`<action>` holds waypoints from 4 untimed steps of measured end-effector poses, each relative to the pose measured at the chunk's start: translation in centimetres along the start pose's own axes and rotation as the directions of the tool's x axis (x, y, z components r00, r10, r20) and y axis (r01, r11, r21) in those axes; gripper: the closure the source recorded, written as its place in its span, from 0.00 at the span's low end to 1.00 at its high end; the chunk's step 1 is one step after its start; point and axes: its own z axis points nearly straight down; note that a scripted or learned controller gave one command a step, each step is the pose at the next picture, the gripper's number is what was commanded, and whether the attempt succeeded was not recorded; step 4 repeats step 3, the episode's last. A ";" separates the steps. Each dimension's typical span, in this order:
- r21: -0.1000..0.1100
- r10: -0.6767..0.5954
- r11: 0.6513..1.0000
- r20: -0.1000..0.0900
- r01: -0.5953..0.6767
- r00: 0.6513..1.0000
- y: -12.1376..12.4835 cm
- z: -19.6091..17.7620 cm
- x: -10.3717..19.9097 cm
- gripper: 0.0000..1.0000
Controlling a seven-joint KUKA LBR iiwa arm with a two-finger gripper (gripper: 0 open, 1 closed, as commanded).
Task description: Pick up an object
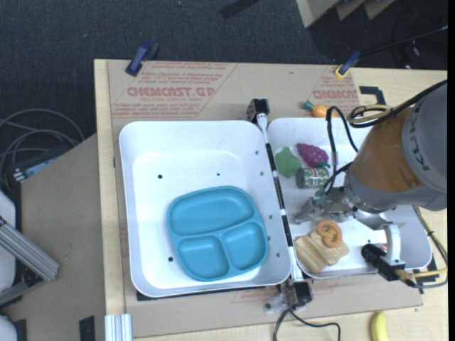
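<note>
The arm reaches in from the right over the right bin point(419, 251), and its end effector point(318, 206) sits low near the bin's left wall; I cannot tell how far it is open or whether it has hold of anything. Just below it lies a tan bread roll point(317, 253), its long axis running up-left to down-right, with a small orange pretzel point(328, 234) resting on its upper end. Above the end effector a can point(311, 177) lies on its side, long axis left to right, beside a green lump point(287, 162) and purple grapes point(311, 152). The left bin point(142, 162) holds a blue divided tray point(217, 231), on the counter point(106, 190).
</note>
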 end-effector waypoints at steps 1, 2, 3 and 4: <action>0.003 0.001 1.000 -0.001 -0.001 1.000 -2.5 0.0 -0.5 0.00; 0.002 0.002 1.000 -0.001 -0.002 1.000 -2.5 -1.0 -0.5 1.00; -0.002 -0.001 1.000 -0.001 0.001 1.000 4.7 -10.1 3.9 1.00; -0.002 -0.001 1.000 -0.001 0.001 1.000 4.7 -10.1 3.9 1.00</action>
